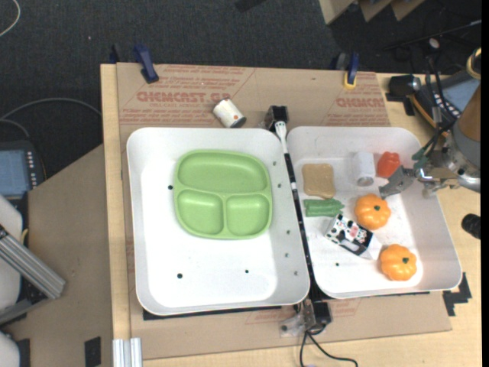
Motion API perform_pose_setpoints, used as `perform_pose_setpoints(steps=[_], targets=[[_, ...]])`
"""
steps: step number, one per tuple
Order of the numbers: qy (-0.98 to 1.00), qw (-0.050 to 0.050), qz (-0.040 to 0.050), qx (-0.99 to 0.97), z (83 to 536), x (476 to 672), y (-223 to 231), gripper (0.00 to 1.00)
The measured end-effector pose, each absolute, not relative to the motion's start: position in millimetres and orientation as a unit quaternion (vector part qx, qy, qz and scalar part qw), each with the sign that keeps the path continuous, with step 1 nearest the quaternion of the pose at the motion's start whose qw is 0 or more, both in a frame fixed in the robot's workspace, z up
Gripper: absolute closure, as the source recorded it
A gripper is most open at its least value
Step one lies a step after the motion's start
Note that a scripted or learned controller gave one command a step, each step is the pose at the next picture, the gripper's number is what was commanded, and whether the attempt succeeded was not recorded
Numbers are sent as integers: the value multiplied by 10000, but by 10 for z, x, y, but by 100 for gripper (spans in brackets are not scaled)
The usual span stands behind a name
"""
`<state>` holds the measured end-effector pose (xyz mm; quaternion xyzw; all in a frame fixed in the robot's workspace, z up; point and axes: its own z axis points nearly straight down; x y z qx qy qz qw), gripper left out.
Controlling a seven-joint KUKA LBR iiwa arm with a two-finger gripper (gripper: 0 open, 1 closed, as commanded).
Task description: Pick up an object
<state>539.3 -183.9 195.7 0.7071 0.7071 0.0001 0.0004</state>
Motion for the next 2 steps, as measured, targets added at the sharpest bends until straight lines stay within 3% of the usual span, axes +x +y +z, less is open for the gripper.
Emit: perform_pose_setpoints(steps=[1, 2], targets=[[7079, -21, -8, 7063, 788, 5572, -1614, 0], [7070, 16, 6, 7072, 953, 5584, -1635, 100]])
